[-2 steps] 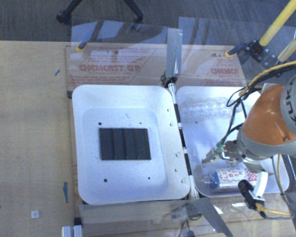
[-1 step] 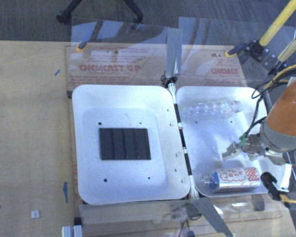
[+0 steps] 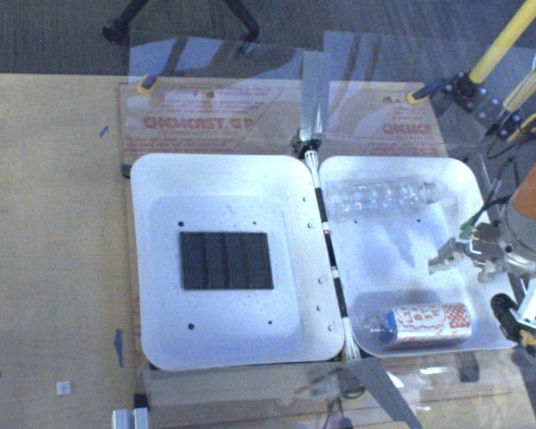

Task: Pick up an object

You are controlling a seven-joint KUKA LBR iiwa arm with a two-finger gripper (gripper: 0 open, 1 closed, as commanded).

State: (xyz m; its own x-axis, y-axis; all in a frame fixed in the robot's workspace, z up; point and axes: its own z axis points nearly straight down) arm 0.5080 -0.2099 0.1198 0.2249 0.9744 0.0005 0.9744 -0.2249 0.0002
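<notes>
The surface (image 3: 45,239) carries two shallow white bins side by side, and the hand (image 3: 469,256) sits over the right edge of the right bin (image 3: 375,239), with the grey arm (image 3: 529,239) coming in behind it; whether it is open or shut I cannot tell, and nothing shows in its grip. The left bin (image 3: 223,186), well apart from the hand on the far side of the divider, holds a dark ribbed slab (image 3: 226,260) lying flat at its middle; it looks stiff and low, with little edge to catch, so it would probably be awkward to lift. Beyond the hand, toward the back wall of the right bin, lies a clear plastic bottle (image 3: 384,197) on its side; I judge it light, smooth and easily crushed, likely to roll or slip, and best taken across the middle of its body. Near the hand, just below and left of it against the front wall, lies a small bottle with a red and white label (image 3: 424,322), also on its side. It seems light and fairly firm, and squeezing across the labelled body looks the surest hold.
</notes>
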